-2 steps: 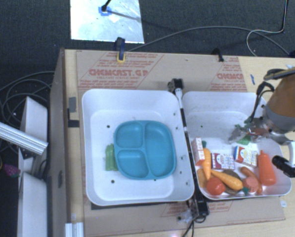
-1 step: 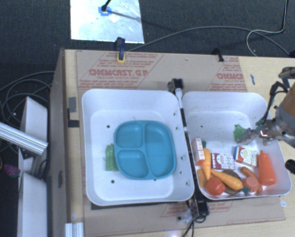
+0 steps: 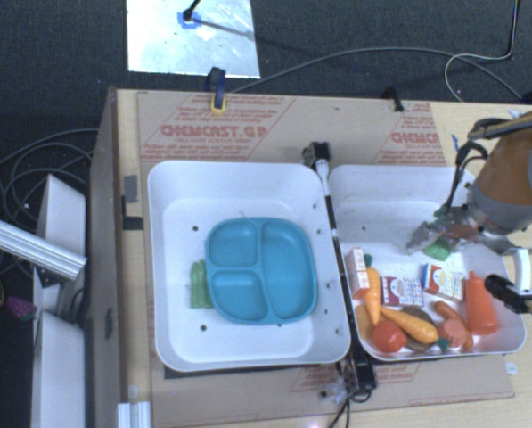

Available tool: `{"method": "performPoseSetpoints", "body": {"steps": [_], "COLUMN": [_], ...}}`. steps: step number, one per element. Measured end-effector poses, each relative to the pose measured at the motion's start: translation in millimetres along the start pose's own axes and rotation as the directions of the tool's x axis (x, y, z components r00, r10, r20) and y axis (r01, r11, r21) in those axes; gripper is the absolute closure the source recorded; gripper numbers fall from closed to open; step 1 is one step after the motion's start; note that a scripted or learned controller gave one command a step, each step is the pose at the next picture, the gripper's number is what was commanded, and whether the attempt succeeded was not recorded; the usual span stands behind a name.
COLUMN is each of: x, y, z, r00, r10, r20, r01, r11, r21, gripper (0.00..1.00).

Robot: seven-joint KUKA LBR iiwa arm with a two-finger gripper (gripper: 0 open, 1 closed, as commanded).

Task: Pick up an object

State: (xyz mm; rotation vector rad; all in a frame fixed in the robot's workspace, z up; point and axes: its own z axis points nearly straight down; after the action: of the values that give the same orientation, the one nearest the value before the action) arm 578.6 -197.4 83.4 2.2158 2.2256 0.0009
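Note:
My gripper (image 3: 435,237) hangs low over the right bin (image 3: 381,194), near its middle right, with the grey and orange arm (image 3: 515,172) behind it. A small green object (image 3: 438,252) lies just under the gripper's tip; whether they touch is unclear. Toy foods crowd the bin's front: two red-and-white cartons (image 3: 402,291) (image 3: 444,281), a red bottle (image 3: 481,307), a carrot (image 3: 411,325), a tomato (image 3: 388,337) and a sausage (image 3: 451,325). Nothing is visibly lifted.
The left bin (image 3: 176,203) holds a blue divided plate (image 3: 261,269) with a green piece (image 3: 199,284) beside its left edge. A black divider bar (image 3: 332,230) separates the bins. Another small carton (image 3: 358,261) and an orange piece (image 3: 372,292) lie by the right bin's left wall.

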Motion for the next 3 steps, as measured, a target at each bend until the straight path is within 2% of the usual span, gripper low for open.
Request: {"method": "performPoseSetpoints", "body": {"steps": [1, 2, 3], "x": [-10, -9, -10], "y": [-33, 2, -43], "z": [-84, 0, -107], "r00": [1.0, 1.0, 1.0], "r10": [0.002, 0.0, 0.002], "r20": [0.001, 0.0, 0.001], "r01": [-0.002, 0.0, -0.002], "r11": [1.0, 1.0, 1.0], "r21": [-0.001, 0.0, -0.001], "gripper": [0.0, 0.0, 0.0]}}
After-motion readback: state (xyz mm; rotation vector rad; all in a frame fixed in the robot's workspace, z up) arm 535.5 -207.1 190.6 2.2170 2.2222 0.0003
